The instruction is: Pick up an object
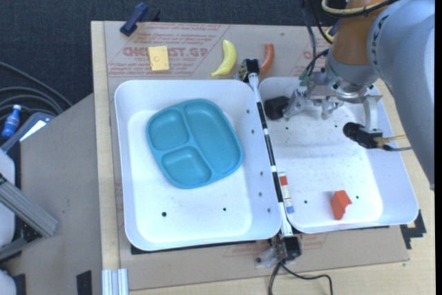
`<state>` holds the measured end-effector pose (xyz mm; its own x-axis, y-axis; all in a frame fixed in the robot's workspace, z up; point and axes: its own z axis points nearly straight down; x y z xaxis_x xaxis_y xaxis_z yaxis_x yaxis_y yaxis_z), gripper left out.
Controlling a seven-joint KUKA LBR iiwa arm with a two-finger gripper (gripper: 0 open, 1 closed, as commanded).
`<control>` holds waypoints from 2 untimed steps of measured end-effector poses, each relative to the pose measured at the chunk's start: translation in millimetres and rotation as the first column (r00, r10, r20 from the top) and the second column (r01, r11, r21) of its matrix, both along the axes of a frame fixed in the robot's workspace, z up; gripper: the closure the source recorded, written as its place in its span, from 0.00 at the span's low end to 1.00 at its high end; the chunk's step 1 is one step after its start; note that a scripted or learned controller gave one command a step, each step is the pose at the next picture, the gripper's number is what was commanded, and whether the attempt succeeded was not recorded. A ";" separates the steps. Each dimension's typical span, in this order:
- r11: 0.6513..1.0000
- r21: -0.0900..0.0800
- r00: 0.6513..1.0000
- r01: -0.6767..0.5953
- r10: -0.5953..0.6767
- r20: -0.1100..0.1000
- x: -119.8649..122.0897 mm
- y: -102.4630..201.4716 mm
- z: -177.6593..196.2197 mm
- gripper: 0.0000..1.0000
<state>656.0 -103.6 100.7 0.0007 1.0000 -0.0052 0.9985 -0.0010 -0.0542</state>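
- Camera view from above gives me two white bins on the table [103, 162]: the left bin [207, 214] and the right bin [314, 169], touching along a shared middle rim.
- One arm [404, 31] reaches in from the right; its gripper [309, 107] is low over the far end of the right bin.
- I cannot tell whether the gripper is spread or pressed together, and I see nothing pinched in it.
- Right bin, two loose things:
  - One black object [275, 108] in the far corner by the middle rim, just beside the gripper. I cannot tell whether they touch.
  - One orange block [340, 204] near the front edge, well apart from the gripper.
- Left bin, one thing: a blue plate [193, 141] with three compartments, lying flat near the middle and turned at an angle to the bin walls.
- On the table beyond the bins, four loose things:
  - One yellow banana [224, 59].
  - One orange-red stick-shaped piece [266, 57] just beside the banana.
  - One small yellow square block [159, 59] farther left.
  - One blue object [135, 18] at the table's far left corner.
- One small strip with red and blue marks [284, 193] lies along the middle rim toward the front.
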 end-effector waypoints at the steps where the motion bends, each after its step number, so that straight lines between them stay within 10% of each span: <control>1: 1.000 0.007 1.000 0.000 0.000 0.004 1.2 3.6 9.8 1.00; 2: 1.000 0.007 1.000 0.000 0.000 0.003 1.1 3.7 9.6 0.00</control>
